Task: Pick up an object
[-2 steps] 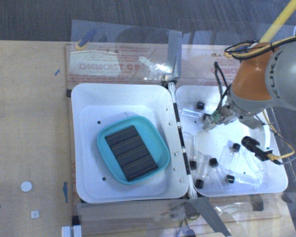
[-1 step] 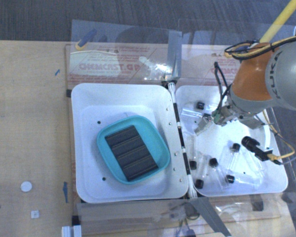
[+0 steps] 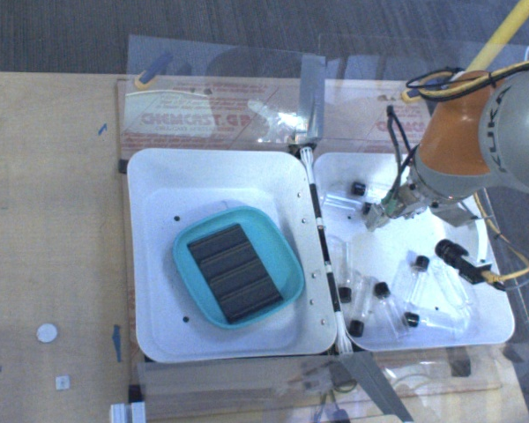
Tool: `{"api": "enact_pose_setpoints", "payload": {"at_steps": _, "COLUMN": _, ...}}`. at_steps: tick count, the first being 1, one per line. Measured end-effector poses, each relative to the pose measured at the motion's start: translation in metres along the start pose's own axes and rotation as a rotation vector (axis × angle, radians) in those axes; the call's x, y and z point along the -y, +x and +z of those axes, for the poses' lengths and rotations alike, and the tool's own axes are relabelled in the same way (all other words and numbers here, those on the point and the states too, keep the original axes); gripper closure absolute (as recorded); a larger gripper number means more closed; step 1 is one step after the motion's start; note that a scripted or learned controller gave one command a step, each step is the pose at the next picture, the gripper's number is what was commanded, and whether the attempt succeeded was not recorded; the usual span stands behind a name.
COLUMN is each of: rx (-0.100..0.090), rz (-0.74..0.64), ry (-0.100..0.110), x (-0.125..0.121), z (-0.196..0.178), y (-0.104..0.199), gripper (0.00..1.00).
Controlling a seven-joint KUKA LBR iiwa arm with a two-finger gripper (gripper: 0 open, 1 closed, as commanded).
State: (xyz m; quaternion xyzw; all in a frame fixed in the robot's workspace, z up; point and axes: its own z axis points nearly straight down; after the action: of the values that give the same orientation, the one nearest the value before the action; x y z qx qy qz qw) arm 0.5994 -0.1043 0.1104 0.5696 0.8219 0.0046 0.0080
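Approach step: gripper (image 3: 376, 214) hovers above right shallow white bin (image 3: 498, 324), beside clear black-capped vials (image 3: 416, 276); finger state indeterminate. Next: descend onto one vial.

The arm (image 3: 476, 139) is cut off by the right edge, so its upper links are out of frame. The wrist covers part of the right bin (image 3: 502, 324), hiding whatever lies beneath. The gripper (image 3: 381, 211) is small and blurred. The clear vials (image 3: 414, 302) blend into the white floor; their outlines and exact count cannot be determined.
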Motion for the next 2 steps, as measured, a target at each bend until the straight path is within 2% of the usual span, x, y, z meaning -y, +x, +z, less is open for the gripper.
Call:
{"api": "enact_pose_setpoints", "payload": {"at_steps": 1, "rx": 0.0, "rz": 0.0, "ry": 0.0, "x": 0.0, "z": 0.0, "y": 0.0, "gripper": 0.0}}
{"api": "enact_pose_setpoints", "payload": {"at_steps": 2, "rx": -0.005, "rz": 0.05, "ry": 0.012, "x": -0.022, "z": 0.023, "y": -0.01, "gripper": 0.0}}
